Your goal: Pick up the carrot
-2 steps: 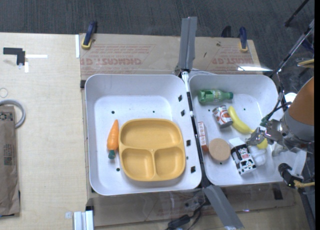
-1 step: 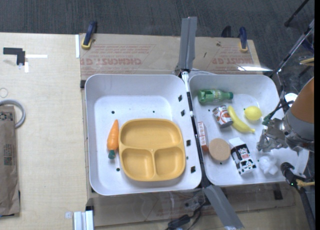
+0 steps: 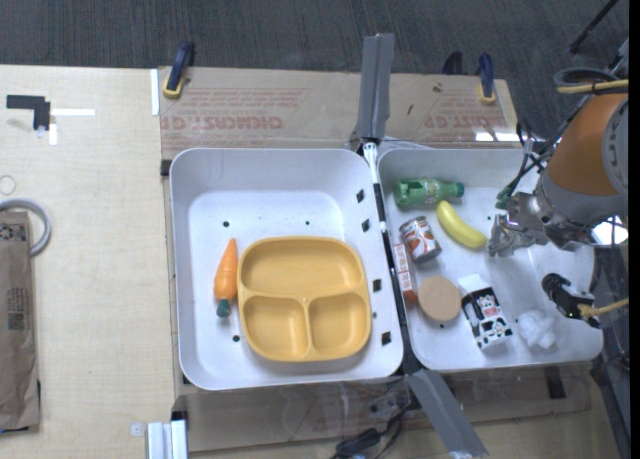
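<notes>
The carrot lies along the left bin's left wall beside the yellow tray, while the gripper, fingers apart and holding nothing, hovers near the right bin's right edge.

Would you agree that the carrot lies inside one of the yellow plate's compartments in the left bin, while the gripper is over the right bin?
Not quite. The carrot lies on the floor of the left bin, beside the yellow plate on its left, not in a compartment. The camera view shows this. The rest stands: the gripper is over the right bin.
</notes>
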